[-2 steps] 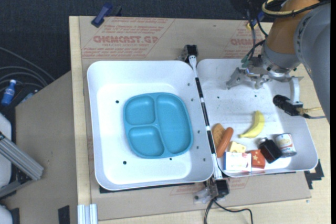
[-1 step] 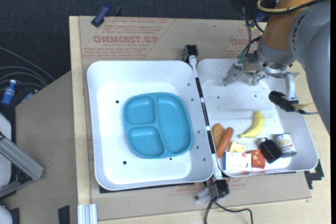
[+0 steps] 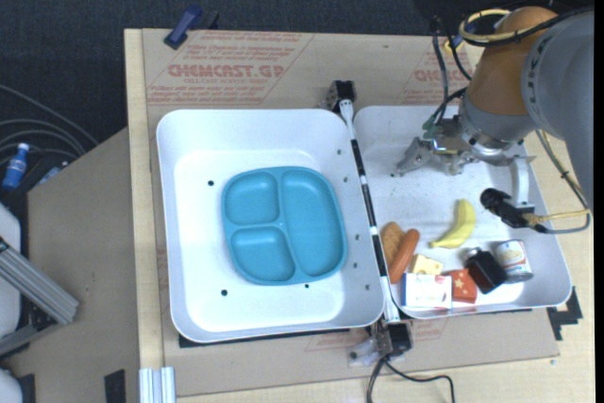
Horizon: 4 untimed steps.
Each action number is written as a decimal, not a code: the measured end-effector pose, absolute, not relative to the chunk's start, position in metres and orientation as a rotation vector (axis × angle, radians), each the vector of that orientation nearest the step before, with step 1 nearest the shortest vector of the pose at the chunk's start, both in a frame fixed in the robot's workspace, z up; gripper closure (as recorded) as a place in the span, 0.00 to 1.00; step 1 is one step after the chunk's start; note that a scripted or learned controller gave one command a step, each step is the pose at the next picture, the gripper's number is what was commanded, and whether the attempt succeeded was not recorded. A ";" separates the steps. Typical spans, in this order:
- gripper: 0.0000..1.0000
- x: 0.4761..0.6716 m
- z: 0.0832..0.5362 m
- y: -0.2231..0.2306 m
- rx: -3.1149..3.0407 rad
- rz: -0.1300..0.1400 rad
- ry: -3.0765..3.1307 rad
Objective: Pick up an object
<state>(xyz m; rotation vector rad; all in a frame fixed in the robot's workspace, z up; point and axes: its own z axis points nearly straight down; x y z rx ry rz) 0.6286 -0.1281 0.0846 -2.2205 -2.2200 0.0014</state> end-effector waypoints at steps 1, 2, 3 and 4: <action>0.00 0.557 0.084 -0.149 -2.221 0.002 -2.219; 0.00 0.629 0.085 -0.179 -2.222 -0.001 -2.223; 0.00 0.538 0.084 -0.214 -2.216 -0.001 -2.217; 1.00 0.539 0.094 -0.215 -2.221 -0.001 -2.220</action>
